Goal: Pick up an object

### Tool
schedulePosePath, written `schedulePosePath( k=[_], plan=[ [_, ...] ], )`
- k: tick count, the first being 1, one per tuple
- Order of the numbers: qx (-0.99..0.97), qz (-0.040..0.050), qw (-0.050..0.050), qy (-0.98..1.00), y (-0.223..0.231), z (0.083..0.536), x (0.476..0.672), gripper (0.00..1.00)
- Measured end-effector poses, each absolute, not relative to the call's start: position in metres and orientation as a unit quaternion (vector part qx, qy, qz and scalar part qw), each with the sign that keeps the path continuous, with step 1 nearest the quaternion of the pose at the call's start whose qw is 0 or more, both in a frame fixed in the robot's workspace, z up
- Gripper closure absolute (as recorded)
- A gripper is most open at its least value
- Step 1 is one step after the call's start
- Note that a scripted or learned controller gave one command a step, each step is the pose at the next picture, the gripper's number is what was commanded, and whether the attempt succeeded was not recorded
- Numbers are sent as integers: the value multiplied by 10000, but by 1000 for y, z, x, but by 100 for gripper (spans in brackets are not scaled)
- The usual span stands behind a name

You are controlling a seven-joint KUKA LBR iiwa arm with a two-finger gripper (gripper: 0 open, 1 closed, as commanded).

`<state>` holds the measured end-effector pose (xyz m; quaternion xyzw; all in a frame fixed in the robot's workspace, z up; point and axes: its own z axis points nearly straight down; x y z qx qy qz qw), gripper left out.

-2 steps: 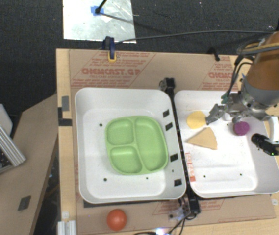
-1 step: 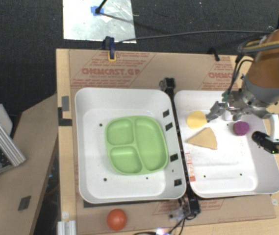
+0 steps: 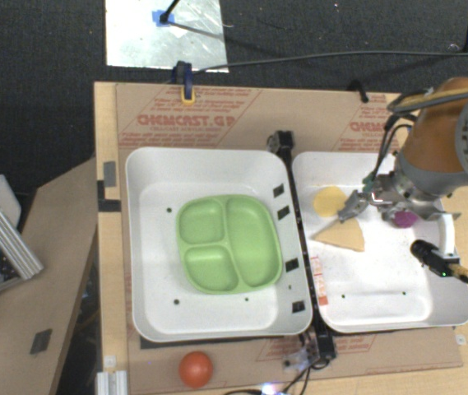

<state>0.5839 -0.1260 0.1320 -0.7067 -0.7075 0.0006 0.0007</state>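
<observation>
Scanning from the left: green divided plate (image 3: 229,243) in the left bin (image 3: 147,220), orange ball (image 3: 196,368) out on the bench, nothing lifted yet. In the right bin (image 3: 382,303), yellow disc (image 3: 329,199) and tan wedge (image 3: 342,234) lie beside my pincer (image 3: 357,205). I'm reaching in low from the right, and I can't tell how it's set.

Bright, even overhead light, no hard shadows. 2 white bins (image 3: 217,171) nr blown out, walls lose detail; soft shade only under rims. Foil sheet (image 3: 166,19) top left shows patchy glare. Black mat (image 3: 340,15) stays dark, low texture. Arm (image 3: 451,138) at right edge slightly soft, pic grainy overall, sml items low-res. No obvious edge distortion.
</observation>
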Motion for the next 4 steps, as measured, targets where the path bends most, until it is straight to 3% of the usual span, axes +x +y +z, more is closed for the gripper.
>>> schedulePosePath(
  k=[1,2,4],
  plan=[
    [-7065,-4,-2,-7077,-125,83,585,0],
    [-7065,-11,-14,-7077,-126,96,585,100],
    [-7058,-21,-32,-7084,-132,203,589,100]
  ],
)
